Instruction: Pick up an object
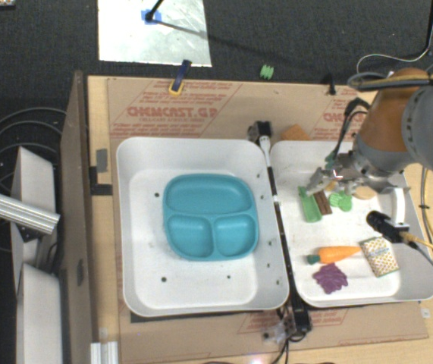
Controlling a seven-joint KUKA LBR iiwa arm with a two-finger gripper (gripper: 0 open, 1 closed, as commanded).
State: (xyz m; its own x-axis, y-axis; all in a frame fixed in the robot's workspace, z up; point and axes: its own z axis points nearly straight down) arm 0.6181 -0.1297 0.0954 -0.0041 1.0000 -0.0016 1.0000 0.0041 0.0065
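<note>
Gripper (324,182) low in right bin (413,279), touching green block (309,205); grip state can't tell.

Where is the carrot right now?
The carrot lies in the right bin, near its front edge, just above the purple grapes and left of the patterned block.

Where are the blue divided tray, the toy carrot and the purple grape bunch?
blue divided tray (210,196): camera view, upper compartment floor.
toy carrot (341,253): camera view, middle of orange body.
purple grape bunch (330,278): camera view, centre of cluster.
</note>
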